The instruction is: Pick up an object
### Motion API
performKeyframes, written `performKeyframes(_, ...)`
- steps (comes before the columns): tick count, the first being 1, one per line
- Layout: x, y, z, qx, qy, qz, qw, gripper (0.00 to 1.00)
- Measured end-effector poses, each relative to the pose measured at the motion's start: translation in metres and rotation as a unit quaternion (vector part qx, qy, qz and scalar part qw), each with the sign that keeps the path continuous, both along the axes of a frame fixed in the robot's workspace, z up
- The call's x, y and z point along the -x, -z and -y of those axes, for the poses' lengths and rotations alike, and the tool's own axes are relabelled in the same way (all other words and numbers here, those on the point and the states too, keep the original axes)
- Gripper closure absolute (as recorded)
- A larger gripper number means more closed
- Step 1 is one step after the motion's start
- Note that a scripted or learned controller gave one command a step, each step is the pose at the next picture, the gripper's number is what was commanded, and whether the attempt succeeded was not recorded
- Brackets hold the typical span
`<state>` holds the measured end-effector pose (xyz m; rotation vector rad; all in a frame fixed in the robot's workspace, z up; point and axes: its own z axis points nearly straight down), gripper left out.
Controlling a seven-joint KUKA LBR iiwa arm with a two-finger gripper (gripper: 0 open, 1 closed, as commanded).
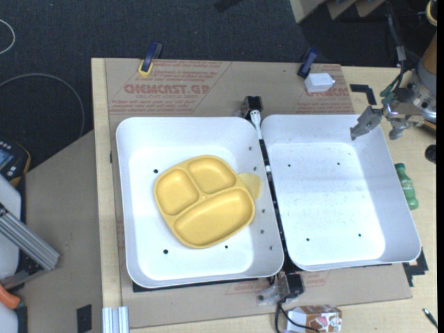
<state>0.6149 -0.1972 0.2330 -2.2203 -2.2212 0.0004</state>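
On the bench sit two white bins, one yellow divided plate in the left; jaws' state unclear

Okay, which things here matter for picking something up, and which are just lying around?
For the job:
yellow divided plate in the left bin
gripper over the right bin's far right corner

Lying about:
green object beside the right bin
white block on the board
blue-yellow clamp

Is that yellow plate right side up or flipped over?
Right side up: the yellow plate shows three hollow compartments facing upward.
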Motion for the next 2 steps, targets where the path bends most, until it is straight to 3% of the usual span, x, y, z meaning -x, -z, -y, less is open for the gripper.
performKeyframes(1, 0.029, -0.165, -0.058, 0.0014, -0.003, 0.009, 0.9999, 0.0)
performKeyframes(2, 0.105, -0.292, -0.088, 0.0012, -0.002, 0.007, 1.0, 0.0)
